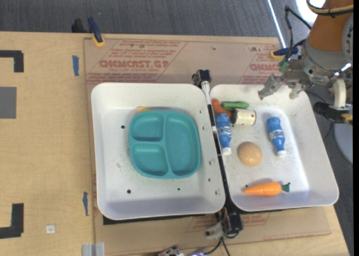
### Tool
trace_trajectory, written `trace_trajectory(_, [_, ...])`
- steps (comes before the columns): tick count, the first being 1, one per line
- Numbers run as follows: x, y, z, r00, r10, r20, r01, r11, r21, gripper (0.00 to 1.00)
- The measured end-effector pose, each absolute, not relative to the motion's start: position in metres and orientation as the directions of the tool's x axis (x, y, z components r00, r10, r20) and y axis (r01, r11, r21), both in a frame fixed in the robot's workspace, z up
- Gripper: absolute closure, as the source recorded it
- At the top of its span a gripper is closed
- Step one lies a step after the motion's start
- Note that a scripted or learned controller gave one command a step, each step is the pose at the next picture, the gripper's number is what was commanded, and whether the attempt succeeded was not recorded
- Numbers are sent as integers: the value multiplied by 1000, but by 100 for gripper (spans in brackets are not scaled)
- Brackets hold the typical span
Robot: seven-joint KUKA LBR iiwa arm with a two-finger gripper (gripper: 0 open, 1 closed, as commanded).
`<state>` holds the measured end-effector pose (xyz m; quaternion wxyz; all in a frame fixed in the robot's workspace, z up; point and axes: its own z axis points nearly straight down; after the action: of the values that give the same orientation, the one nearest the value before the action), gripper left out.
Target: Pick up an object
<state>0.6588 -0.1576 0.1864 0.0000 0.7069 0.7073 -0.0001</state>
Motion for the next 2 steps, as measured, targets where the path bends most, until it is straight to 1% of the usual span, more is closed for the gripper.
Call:
trace_trajectory(1, [635,-203,95,-192,981,-2,981,192,3,0])
trace_trajectory(2, [636,-203,105,-192,981,-3,981,192,6,100])
